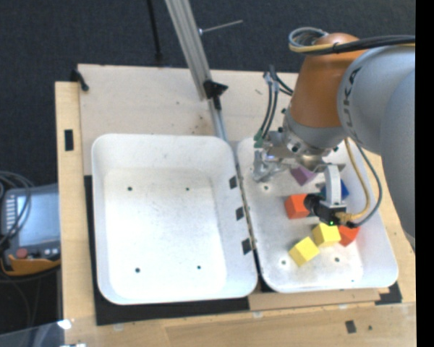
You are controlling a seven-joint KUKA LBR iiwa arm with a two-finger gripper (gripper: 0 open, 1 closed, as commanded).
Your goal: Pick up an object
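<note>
Gripper low in the right bin, nothing lifted yet

The gripper (264,166) sits down at the upper left of the right bin (376,277); I cannot tell how it is set or whether it has anything, and no object looks raised, so I judge the pick undone. The blocks lie apart from it: purple block (301,173) nearest, then orange block (296,206), two yellow blocks (304,251) further down the surface. No writing or label is legible
</note>
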